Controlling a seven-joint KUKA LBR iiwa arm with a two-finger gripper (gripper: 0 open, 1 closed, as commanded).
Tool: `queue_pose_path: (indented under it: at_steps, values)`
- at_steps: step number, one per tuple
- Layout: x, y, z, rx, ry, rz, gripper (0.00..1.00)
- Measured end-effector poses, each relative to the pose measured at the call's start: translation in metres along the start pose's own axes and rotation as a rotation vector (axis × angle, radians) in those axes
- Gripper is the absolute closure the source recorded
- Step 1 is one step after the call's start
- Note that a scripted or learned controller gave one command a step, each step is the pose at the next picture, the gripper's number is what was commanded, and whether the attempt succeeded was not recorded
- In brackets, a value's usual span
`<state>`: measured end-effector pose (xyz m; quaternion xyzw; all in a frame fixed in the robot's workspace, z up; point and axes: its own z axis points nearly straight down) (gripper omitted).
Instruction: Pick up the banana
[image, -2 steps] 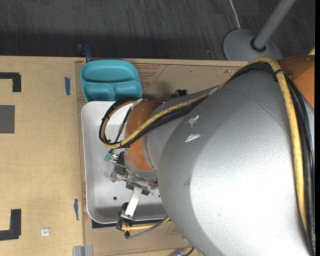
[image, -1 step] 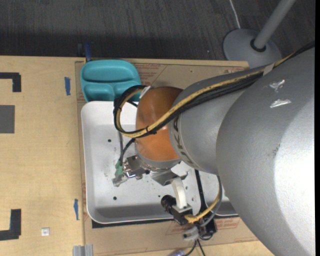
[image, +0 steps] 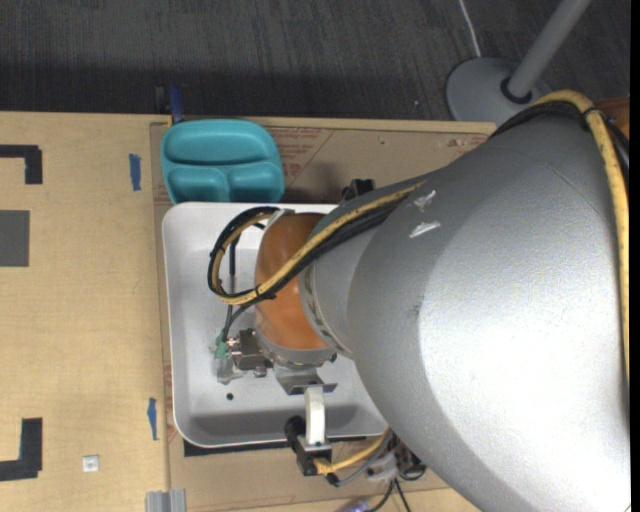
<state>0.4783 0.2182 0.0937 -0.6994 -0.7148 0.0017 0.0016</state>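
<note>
My grey arm fills the right and middle of the camera view and reaches down into the white bin (image: 190, 300). Its orange band (image: 285, 290) sits over the bin's centre. Below the band, the gripper (image: 262, 362) hangs low over the bin floor near the front half, seen from behind its mount with a small green connector on its left side. The arm's bulk hides most of the bin floor under and to the right of the wrist. The bare strip of bin floor along the left wall holds nothing but a small dark speck.
A teal compartment tray (image: 222, 160) rests just behind the bin's back rim. A yellow-and-black cable (image: 225, 265) loops off the wrist over the bin's left half. The brown bench (image: 80, 300) with blue tape marks spreads to the left. A grey stand base (image: 490, 88) sits at the back right.
</note>
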Motion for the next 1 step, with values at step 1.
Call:
queue_pose_path:
  at_steps: [1]
  values:
    - [-0.0012,0.0003,-0.0018,-0.003,0.001,0.428,0.00]
